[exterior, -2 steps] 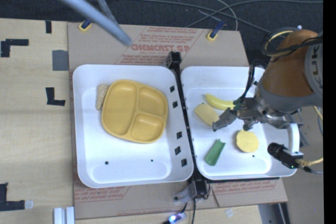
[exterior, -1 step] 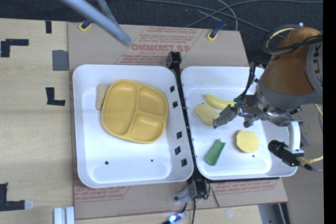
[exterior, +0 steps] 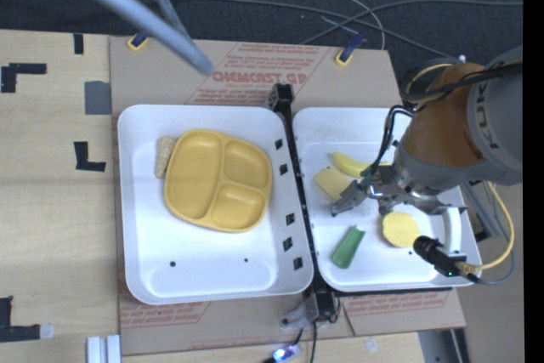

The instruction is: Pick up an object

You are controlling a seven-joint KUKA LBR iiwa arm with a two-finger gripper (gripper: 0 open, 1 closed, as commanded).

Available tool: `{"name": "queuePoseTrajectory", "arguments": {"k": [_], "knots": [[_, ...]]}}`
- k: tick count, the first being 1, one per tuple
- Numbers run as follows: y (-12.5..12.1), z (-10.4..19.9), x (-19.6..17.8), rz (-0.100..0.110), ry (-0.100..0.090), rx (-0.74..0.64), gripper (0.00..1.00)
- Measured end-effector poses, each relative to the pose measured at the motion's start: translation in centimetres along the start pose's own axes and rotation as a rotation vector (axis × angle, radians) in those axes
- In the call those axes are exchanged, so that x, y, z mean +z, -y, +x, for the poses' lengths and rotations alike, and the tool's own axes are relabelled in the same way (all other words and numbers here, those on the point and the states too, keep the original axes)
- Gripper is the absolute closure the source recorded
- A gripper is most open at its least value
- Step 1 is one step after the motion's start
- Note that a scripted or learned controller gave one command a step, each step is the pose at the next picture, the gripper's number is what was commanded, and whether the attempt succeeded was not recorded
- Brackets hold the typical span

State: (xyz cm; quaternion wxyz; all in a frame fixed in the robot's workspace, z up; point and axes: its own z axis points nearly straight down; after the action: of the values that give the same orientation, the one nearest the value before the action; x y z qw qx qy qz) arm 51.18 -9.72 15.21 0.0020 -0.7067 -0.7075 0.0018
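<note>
Right bin [exterior: 336, 121]: four small things on its white floor. Wedge [exterior: 331, 182], pale yellow, blunt, lies at the bin's left-centre; banana [exterior: 350, 163], brighter yellow and curved, just behind it toward the bin's far wall; green block [exterior: 348, 246], short and oblong, tilted, near the bin's front wall; yellow disc [exterior: 399, 229], round and flat, toward the bin's right side (partly under the wrist). Gripper [exterior: 347, 201] low over the bin's middle, just in front of the wedge; dark fingers splayed apart, nothing between them; whether a tip touches the wedge, cannot tell. Left of this bin: second bin [exterior: 140, 208] with a yellow divided plate [exterior: 218, 179].
</note>
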Motion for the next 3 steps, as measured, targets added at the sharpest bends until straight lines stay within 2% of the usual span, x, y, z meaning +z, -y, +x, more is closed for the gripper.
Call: {"name": "queuePoseTrajectory", "arguments": {"k": [1, 2, 3], "knots": [[0.3, -0.3, 6.4, 0.002, 0.000, 0.001, 0.00], [0.2, -0.3, 6.7, -0.005, 0.001, 0.000, 0.00], [0.2, -0.3, 5.7, -0.006, 0.002, 0.000, 1.00]]}}
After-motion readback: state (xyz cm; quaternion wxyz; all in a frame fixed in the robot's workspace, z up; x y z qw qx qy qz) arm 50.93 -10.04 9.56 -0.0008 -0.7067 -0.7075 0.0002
